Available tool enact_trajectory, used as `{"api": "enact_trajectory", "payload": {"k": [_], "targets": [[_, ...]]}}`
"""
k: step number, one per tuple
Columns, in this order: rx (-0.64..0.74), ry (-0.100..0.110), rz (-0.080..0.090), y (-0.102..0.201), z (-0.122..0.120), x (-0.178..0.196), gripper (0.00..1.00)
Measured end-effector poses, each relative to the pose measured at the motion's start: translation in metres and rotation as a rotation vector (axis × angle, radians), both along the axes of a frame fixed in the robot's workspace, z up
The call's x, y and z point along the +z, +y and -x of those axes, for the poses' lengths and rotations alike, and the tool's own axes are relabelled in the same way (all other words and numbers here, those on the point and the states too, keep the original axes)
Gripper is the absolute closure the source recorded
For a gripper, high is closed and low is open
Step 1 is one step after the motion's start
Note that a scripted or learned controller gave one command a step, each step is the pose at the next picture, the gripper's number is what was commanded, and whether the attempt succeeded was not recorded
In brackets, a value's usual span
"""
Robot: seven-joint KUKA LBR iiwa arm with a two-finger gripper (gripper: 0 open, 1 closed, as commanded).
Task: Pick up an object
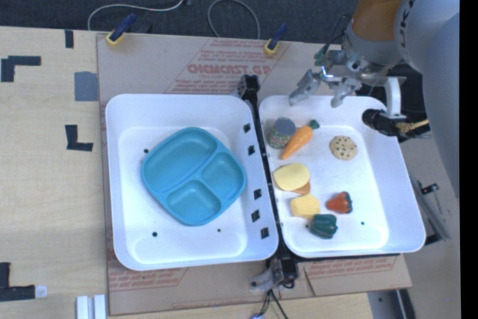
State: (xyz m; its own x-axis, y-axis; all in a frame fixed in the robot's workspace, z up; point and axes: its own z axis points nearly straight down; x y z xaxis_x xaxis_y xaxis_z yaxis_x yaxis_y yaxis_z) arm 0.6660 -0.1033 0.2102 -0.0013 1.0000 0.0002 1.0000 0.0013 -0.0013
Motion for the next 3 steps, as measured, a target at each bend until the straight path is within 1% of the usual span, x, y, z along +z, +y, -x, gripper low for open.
{"api": "enact_trajectory", "payload": {"k": [1,2,3], "targets": [[-0.002,0.016,-0.002,0.007,0.067,-0.113,0.0],[0.008,0.03,-0.007,0.002,0.011,-0.126,0.0],[0.003,0.038,-0.007,0.001,0.015,-0.118,1.0]]}}
